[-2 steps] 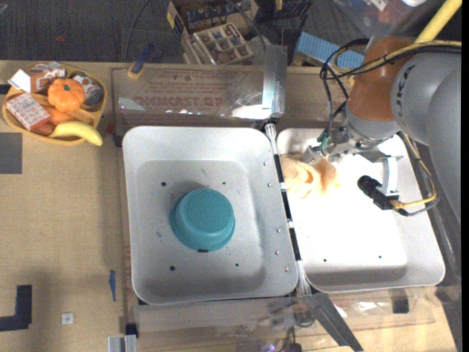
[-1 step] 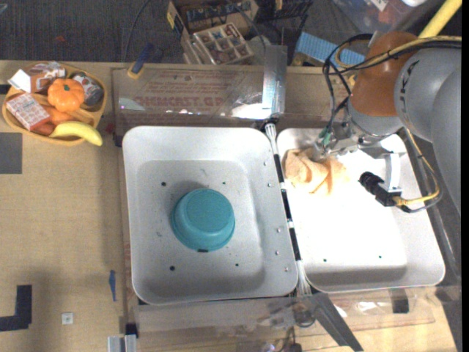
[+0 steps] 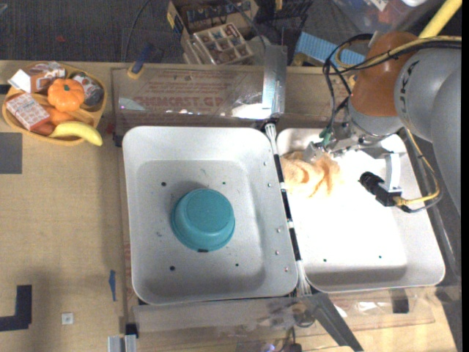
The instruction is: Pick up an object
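Camera view, looking down at a slant: a bench of pale wood (image 3: pixel 58 218) carries two shallow bins of smooth white plastic with rounded corners. The left bin (image 3: pixel 146 152) lies well to the left of the jaws, and the right bin (image 3: pixel 366 262) spreads directly beneath them. The grey arm (image 3: pixel 432 86), rounded and matte with an orange band, reaches in from the right and ends over the right bin's upper left part. A round teal bowl (image 3: pixel 204 219), smooth and set upside down, rests in the left bin, far left of and below the jaws. A soft, crumpled, pale orange cloth (image 3: pixel 311 173) lies just below and left of the gripper (image 3: pixel 327 142), near the right bin's left wall. Whether the jaws are spread or pressed together cannot be told, nor whether they touch the cloth.
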Tool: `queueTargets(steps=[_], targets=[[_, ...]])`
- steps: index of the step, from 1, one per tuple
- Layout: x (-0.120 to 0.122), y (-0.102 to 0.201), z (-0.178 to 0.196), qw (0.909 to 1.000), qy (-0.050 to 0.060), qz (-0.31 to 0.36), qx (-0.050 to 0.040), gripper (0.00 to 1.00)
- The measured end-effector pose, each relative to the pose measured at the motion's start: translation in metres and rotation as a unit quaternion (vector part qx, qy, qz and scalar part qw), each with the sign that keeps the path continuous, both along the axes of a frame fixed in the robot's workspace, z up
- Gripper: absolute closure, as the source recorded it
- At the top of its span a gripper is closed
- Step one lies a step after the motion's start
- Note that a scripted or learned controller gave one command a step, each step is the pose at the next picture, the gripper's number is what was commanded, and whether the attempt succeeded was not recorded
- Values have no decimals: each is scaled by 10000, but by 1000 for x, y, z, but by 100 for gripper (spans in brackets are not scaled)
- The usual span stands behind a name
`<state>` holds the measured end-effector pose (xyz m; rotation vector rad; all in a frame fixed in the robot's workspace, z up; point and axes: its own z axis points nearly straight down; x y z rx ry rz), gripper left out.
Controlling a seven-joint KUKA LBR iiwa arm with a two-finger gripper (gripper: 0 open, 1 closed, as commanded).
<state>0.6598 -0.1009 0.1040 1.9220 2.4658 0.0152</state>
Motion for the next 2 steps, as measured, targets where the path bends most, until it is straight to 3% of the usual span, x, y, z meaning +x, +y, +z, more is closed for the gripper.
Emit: queueTargets(steps=[1,2], targets=[[1,-1,11,10000,-24,-12,-5,100],[8,16,82,9767,57,2147,-25,100]])
